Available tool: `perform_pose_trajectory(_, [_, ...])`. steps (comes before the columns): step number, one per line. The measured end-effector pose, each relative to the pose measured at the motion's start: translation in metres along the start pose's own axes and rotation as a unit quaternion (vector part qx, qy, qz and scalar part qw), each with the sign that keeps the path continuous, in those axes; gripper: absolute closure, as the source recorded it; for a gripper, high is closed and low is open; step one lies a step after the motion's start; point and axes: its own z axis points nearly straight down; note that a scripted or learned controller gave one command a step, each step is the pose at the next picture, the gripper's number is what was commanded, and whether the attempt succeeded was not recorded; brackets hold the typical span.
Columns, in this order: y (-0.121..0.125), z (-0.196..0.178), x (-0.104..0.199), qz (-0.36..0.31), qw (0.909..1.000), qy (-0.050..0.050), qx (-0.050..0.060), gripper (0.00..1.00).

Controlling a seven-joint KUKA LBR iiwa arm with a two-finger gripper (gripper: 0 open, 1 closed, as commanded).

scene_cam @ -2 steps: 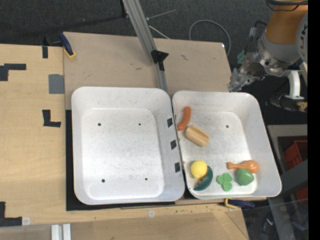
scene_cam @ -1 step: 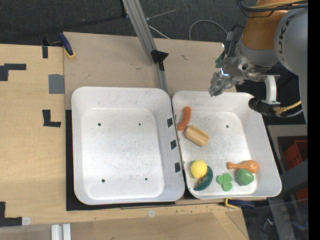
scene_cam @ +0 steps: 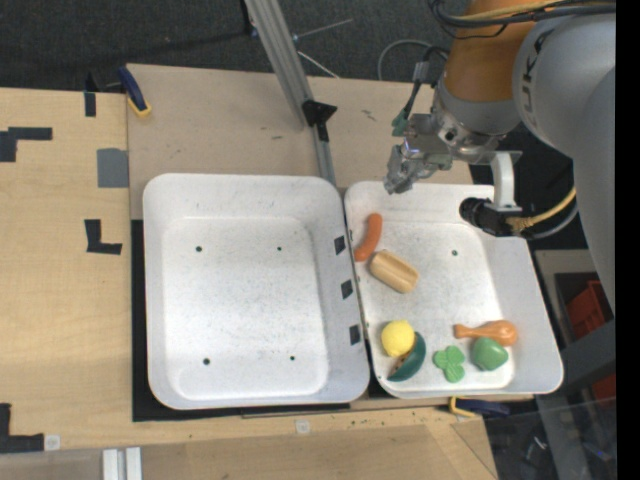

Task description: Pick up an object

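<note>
My gripper (scene_cam: 399, 179) hangs over the far left corner of the right bin (scene_cam: 520, 268), above and slightly right of an orange sausage (scene_cam: 369, 236). Nothing shows between its fingers. A tan bread roll (scene_cam: 393, 271) lies just below the sausage. Near the front of the same bin sit a yellow lemon (scene_cam: 397, 337) on a dark green piece (scene_cam: 409, 361), a small green leafy piece (scene_cam: 451, 362), a green pepper (scene_cam: 489, 354) and an orange drumstick (scene_cam: 486, 332).
The left bin (scene_cam: 240, 288) lies beside the right one, with a raised divider between them. A slanted metal rail (scene_cam: 290, 68) crosses the bench behind the bins. Blue clamp (scene_cam: 135, 93) at the back left.
</note>
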Motion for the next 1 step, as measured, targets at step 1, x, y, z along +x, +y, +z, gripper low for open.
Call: perform_pose_trajectory(1, [-0.0050,0.0004,0.0628,-0.001,1.0000,0.000,0.000,1.00])
